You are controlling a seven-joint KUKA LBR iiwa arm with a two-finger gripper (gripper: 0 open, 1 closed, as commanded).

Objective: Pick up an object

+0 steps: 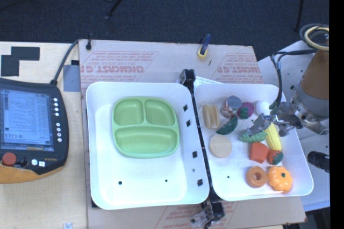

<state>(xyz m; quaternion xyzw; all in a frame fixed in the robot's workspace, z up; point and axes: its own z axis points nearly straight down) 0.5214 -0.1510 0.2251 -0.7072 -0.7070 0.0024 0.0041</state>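
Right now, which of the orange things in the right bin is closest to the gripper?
The orange block. It lies just below the gripper, beside the corn. The orange ring and the small pumpkin lie farther off, near the bin's front edge.

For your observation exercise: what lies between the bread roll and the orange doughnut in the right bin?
In the camera view, a pale round biscuit lies between the bread roll and the orange doughnut, then bare white bin floor.
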